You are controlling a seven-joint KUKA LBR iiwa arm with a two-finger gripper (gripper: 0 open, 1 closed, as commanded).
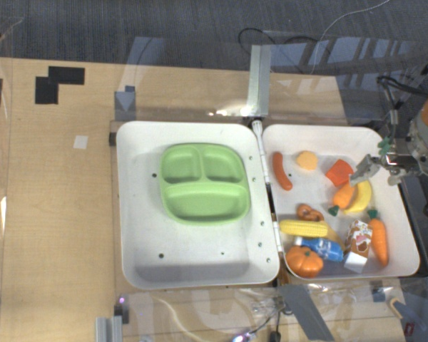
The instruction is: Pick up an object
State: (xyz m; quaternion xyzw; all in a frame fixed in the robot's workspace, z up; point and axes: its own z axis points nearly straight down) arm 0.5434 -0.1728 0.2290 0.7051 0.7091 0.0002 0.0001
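My gripper [369, 168] hangs over the right bin [406, 258], at its upper right; can't tell my jaws' state from this angle. Nothing visibly held. Closest targets: red block [339, 172], small carrot [344, 196] and banana [360, 197], the last two touching. Risk: they're packed tight, so I may pinch two at once or knock one aside. Bin wall close too, could clip it

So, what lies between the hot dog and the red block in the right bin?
In the camera view, a small round orange-yellow piece lies between the hot dog and the red block, apart from both, on the right bin floor.
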